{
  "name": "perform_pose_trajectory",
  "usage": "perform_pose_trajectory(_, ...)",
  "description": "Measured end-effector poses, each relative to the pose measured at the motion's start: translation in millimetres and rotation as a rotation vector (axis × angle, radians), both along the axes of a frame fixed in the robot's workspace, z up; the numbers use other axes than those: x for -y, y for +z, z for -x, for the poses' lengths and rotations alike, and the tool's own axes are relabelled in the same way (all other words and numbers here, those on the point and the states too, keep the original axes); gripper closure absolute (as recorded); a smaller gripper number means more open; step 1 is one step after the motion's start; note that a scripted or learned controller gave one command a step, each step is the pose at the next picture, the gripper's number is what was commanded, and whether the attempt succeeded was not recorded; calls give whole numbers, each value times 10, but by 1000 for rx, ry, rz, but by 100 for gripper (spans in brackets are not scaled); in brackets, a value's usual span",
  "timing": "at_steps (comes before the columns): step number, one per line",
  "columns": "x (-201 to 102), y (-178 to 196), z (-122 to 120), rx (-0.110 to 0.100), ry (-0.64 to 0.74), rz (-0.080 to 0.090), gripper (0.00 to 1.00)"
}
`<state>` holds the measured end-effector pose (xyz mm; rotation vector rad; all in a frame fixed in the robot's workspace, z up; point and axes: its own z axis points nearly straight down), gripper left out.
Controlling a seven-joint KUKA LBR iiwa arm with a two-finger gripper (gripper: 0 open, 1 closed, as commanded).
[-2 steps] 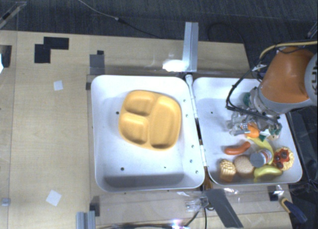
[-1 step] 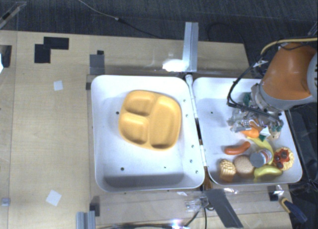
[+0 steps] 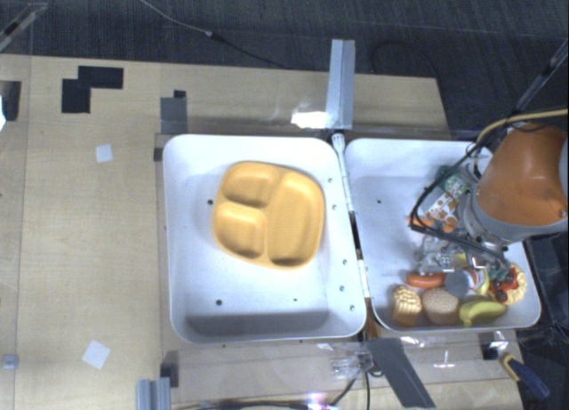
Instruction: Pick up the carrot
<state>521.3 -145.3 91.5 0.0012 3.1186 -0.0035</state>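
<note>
I judge this to be the reach-and-descend step: my arm [image 3: 524,177] hangs over the right bin [image 3: 382,177], its orange band covering most of that bin's right side, and the pincer [image 3: 452,261] sits low among the food at the bin's near right corner. I cannot tell whether the pincer is apart or together; cables and the wrist hide its tips, so I claim no grip on anything. The carrot [image 3: 424,279] I take to be the small orange-red piece lying flat near the bin's near edge, just left of the pincer, though at this size I am not certain of it. Crowded right around it are a corn cob [image 3: 406,303], a round brown bread roll [image 3: 440,305] and a banana [image 3: 481,311], with some red berries [image 3: 507,285] beyond. The next move calls for a fine shift toward the carrot and a clean close along its narrow side, without snagging the roll or corn. The left bin [image 3: 187,248] holds a yellow divided plate [image 3: 268,213], well apart and no obstacle.
</note>
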Motion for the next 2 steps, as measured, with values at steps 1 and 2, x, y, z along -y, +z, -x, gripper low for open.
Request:
perform_pose_trajectory(1,-193,6,-44,1,500,15,100)
perform_pose_trajectory(2,-208,-3,-40,0,501,12,0)
